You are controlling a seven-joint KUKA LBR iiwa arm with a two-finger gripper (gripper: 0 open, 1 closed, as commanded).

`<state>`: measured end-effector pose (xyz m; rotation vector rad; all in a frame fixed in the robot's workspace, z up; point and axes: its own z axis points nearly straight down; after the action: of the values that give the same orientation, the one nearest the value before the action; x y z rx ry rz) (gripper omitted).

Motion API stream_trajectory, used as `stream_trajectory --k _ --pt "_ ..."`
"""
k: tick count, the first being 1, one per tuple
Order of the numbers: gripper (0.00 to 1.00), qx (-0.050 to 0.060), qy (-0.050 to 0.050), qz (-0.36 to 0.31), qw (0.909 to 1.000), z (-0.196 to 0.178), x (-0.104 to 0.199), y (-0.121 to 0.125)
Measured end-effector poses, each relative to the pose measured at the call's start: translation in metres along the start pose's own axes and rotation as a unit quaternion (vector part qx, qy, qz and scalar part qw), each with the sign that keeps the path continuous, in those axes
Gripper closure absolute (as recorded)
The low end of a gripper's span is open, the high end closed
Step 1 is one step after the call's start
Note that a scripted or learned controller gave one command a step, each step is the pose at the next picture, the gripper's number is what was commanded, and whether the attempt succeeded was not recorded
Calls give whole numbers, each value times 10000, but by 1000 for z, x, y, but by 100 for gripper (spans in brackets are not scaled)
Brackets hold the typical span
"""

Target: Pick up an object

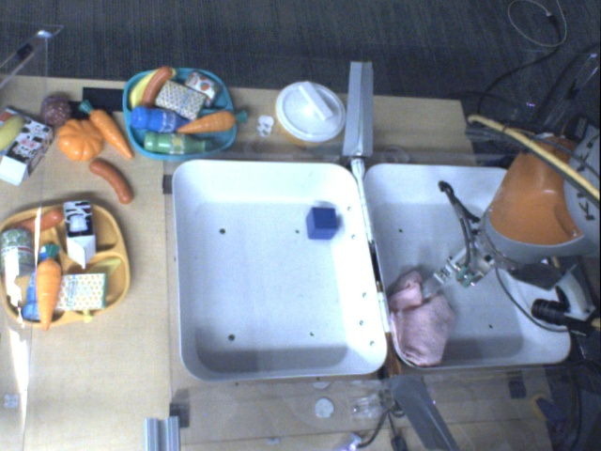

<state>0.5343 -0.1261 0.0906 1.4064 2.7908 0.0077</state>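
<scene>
Two white bins sit side by side on the worktop (pixel 141 346). The left bin (pixel 216 346) has one small blue cube (pixel 323 222) in it, up near its back right corner. The cube sits flat on the bin floor, well apart from the arm.

The right bin (pixel 413 205) has a soft pink cloth (pixel 419 318) lying bunched up in its front left corner, close to the wall between the two bins. The arm (pixel 531 209) comes in from the right, with its orange band (big and round from above) over the right side of that bin. The gripper (pixel 449 275) is low in the right bin, just beside the top right edge of the pink cloth. It looks like it is touching the cloth, but it is too small and blurry to be sure. I cannot tell if the gripper is open or closed, and I see nothing held in it.

Behind the bins stands a round white lid (pixel 311 111). A blue bowl (pixel 180 111) full of toy food sits to the left of it. A toy pumpkin (pixel 78 139) and a toy sausage (pixel 112 180) lie on the wood nearby. A yellow plate (pixel 117 252) with a toy carrot and little boxes sits at the far left.
</scene>
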Motion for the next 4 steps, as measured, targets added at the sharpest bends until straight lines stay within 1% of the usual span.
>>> stream_trajectory --k 1,2,3,4 --pt "0 -5 -7 693 9976 0 32 16" --pt "100 -47 -38 688 9976 -13 30 19" --pt "0 -46 -41 689 9976 -13 30 19" --pt "0 41 42 1133 9935 -95 46 59"
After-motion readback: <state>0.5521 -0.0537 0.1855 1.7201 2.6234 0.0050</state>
